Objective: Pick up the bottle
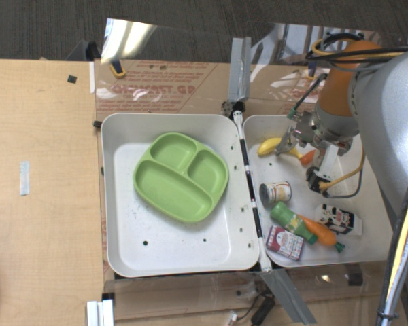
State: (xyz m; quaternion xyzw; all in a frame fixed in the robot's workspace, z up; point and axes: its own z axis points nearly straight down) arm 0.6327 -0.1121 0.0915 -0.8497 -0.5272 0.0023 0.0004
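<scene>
One green bottle (288,218) lies on its side in the right bin (367,246), nearer to us than the tool (306,149) and not touching it. It is green, with a carrot (318,231) right beside it. The tool hangs at the far end, by a yellow banana (268,145). I cannot tell how the tool is set.
</scene>
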